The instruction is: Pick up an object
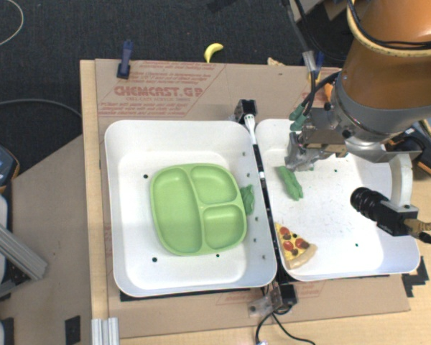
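As the arm [388, 56] reached in from the right, its gripper [299, 160] hung over the upper-left part of the right bin [345, 264], nr the wall shared w/ the left bin [126, 192]. Whether the gripper was apart or together couldn't be told from this angle.

The green pod [290, 182] lay flat on the right bin's floor, just below the gripper tip. It was slanted, w/ its upper end toward the gripper and its lower end pointing down-right. Contact btwn pod and gripper couldn't be made out.

A pizza slice [294, 246] w/ red toppings sat in the same bin's lower-left corner, close against the left wall and well apart from the pod.

In the left bin a green plate [197, 207] lay flat abt mid-bin. It had 3 compartments: one long one on the left, two smaller ones on the right. A small green scrap [247, 198] sat just beside the plate's right rim, btwn plate and bin wall.

Both bins rested on a cardboard sheet [165, 92] w/ red lettering. A blue clamp [123, 58] gripped its far-left edge. A yellow banana [213, 50] lay on the dark floor just past the sheet's far edge. A black clip [245, 109] sat at the top where the 2 bins met.
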